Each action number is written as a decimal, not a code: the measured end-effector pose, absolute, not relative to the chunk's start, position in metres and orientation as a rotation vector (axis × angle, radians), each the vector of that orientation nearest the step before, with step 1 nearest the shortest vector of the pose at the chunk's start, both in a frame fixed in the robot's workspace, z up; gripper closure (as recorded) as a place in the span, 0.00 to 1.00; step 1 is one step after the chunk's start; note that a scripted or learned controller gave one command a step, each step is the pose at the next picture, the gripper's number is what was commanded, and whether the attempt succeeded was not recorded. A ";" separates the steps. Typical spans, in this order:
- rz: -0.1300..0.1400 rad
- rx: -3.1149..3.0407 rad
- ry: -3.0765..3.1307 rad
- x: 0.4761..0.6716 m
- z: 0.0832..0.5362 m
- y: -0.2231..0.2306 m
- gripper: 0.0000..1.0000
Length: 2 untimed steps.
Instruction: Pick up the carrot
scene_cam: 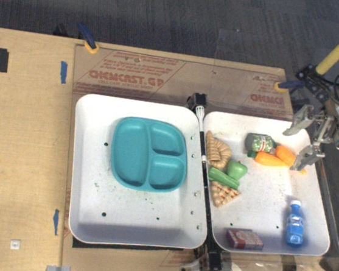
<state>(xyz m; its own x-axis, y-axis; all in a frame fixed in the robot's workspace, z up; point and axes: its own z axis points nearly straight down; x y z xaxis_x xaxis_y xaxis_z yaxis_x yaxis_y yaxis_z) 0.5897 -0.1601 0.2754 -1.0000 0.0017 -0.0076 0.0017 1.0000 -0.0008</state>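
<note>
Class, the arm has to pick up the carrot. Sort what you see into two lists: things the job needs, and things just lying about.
Needed for the job:
orange carrot, in the right bin
two-finger gripper

Just lying about:
teal divided plate, in the left bin
blue bottle
green pepper
dark red box
dark green can, touching the carrot

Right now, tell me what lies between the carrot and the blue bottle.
In the camera view, just bare white bin floor separates the carrot from the blue bottle.

carrot (275, 157) — orange, lying flat | right bin, upper part — tip pointing left
</note>
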 end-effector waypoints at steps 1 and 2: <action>0.000 -0.062 3.139 0.584 0.216 -0.203 0.00; 0.005 -0.125 3.142 0.613 0.138 -0.222 0.00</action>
<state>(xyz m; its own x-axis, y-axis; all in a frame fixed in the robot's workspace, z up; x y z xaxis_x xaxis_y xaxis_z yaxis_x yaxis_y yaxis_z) 0.6127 -0.2222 0.1381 -0.9968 -0.0795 0.0024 -0.0794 0.9968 0.0034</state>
